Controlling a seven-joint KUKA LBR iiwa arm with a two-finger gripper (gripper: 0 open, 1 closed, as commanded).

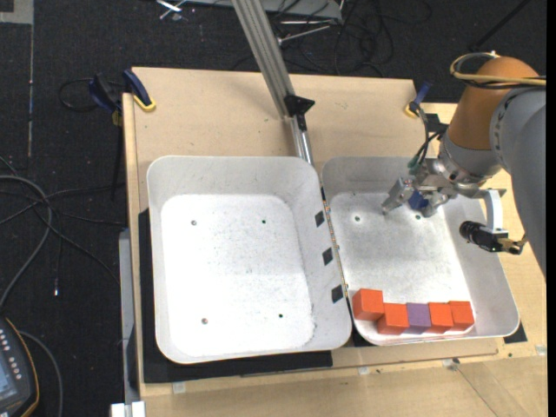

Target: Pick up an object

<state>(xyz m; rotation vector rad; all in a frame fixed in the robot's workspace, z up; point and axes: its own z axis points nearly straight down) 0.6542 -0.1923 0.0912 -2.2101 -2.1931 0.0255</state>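
Camera view: hovering in the upper part of the right bin (486, 272), the tool (415, 196) at the end of the grey arm (512, 120), well apart from the blocks; no telling whether open or closed, too small and blurred. Lying in a row along the near wall of that bin, the orange blocks (368, 303) with one purple block (418, 316) between them, touching one another. Risking, judging from here, a missed grab: packed side by side and crowding the wall, leaving little room around any one block
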